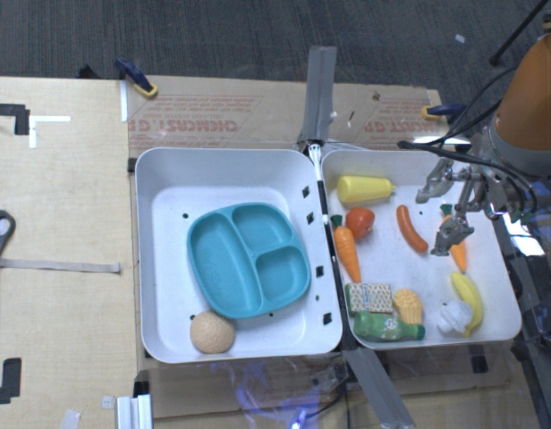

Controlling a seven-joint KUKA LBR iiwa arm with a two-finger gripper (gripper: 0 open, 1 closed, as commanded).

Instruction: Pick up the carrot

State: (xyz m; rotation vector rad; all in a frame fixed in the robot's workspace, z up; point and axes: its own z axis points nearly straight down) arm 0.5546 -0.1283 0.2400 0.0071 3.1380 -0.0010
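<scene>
Tool (454, 231) over right bin (419, 342), partly hiding small carrot (459, 257); grip state unclear.

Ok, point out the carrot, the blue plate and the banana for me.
carrot (348, 252): camera view, middle of its orange body.
blue plate (224, 275): camera view, floor of its largest compartment.
banana (469, 298): camera view, middle of its curved yellow body.

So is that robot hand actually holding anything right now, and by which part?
It cannot be told. The hand sits right above a small carrot in the right bin, but no grip shows.
</scene>
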